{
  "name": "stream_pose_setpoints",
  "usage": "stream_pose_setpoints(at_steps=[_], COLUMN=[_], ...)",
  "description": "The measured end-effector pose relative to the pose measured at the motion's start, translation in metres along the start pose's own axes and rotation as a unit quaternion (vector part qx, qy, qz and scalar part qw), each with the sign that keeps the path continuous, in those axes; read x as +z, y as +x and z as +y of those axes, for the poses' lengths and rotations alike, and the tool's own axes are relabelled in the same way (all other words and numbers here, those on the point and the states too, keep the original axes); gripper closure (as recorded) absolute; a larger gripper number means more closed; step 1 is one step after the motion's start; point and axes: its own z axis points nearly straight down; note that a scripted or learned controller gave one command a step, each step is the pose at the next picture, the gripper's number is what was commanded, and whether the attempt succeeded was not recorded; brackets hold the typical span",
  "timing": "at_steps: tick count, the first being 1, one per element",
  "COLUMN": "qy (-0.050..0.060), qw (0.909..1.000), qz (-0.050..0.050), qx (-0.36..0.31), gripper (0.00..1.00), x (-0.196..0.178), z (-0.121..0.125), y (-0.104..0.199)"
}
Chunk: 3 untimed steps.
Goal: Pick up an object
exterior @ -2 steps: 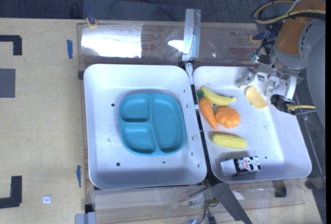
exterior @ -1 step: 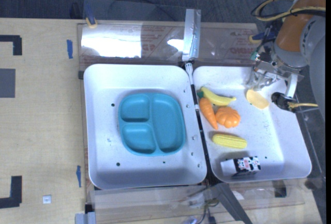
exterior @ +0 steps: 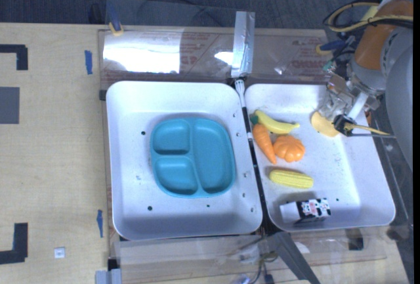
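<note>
The right bin (exterior: 354, 201) holds a yellow banana (exterior: 277, 123), an orange carrot (exterior: 264, 143), a small orange pumpkin (exterior: 289, 149), a yellow corn cob (exterior: 291, 178) and a black-and-white box (exterior: 306, 209). A pale yellow piece (exterior: 323, 124) lies at the bin's upper right. My gripper (exterior: 338, 112) hangs over that upper right part, right beside the yellow piece and touching or nearly touching it. The view is too small to tell whether the piece sits between the fingers.
The left bin (exterior: 125, 145) carries a blue divided plate (exterior: 193, 156). A clear plastic wall (exterior: 197, 53) with a taped post (exterior: 243, 43) stands behind both bins. Cables (exterior: 348, 14) loop above the arm at the upper right.
</note>
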Motion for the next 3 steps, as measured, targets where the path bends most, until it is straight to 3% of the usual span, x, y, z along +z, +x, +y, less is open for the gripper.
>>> stream_pose_setpoints(at_steps=[1,2,3], qy=[0.0,0.006,0.004], qw=[0.9997,0.9999,0.9999], qz=[0.002,-0.001,-0.001], qx=[-0.023,0.01,0.01], gripper=[1.0,1.0,1.0], x=[-0.147,-0.142,-0.152], z=[-0.023,-0.05,-0.05], y=[0.03,0.065,0.066])
